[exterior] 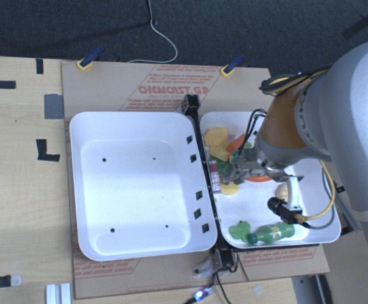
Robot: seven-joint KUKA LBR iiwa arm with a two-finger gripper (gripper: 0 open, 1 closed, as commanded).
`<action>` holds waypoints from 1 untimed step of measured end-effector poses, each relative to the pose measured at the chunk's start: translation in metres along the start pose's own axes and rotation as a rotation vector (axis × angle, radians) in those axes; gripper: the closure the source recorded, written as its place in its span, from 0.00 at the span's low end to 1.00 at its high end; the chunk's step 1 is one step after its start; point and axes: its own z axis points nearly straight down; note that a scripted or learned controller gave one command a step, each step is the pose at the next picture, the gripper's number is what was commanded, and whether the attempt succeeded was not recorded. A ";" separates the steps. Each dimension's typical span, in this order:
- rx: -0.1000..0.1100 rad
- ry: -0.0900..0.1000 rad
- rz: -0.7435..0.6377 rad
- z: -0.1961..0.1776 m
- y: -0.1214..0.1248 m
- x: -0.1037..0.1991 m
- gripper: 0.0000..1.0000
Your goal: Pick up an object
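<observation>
A wooden table [19,170] is seen carrying two white bins. The left bin [133,182] lies at nine o'clock of the right bin [317,233]. In the right bin, a yellow object [216,137] is found at eleven o'clock, a green bottle [269,233] at six o'clock. The gripper [237,170] is lowered near the bin's left wall; whether the jaws are released or clenched cannot be told.

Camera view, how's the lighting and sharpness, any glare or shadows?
Camera view: even lighting, left bin bright white with mild glare and soft shading along its floor; arm casts faint shadow in right bin; small items near gripper look soft, slightly blurred.
</observation>
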 end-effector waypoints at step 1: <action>0.087 0.015 -0.009 -0.013 0.075 -0.006 1.00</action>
